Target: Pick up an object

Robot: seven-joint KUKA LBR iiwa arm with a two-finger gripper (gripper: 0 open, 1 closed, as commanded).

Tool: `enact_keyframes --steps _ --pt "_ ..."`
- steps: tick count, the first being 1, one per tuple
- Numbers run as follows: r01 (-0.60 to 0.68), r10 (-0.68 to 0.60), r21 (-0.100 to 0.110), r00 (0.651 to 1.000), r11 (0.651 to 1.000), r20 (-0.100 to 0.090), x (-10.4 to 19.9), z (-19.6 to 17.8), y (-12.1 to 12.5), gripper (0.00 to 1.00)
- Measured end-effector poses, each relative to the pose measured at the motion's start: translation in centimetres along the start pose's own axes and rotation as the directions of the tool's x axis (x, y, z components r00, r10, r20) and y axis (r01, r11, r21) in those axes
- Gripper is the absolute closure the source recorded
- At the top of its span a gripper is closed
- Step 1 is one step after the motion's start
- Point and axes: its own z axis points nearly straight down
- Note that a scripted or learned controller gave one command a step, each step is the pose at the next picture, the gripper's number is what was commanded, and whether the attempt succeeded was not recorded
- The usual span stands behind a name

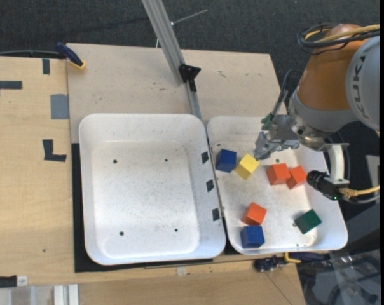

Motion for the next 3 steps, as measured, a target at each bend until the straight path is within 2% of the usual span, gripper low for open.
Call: enact_keyframes --steps 1,2,3 --pt "0.003 -0.003 0.000 1.000 1.000 -0.001 6.3 0.2 -0.4 1.00" --pt "0.002 -0.002 0.002 1.000 1.000 0.000 11.4 2.0 -0.9 1.00" --pt "0.003 -0.003 0.000 1.000 1.000 -0.001 16.6 1.5 -1.1 1.00"
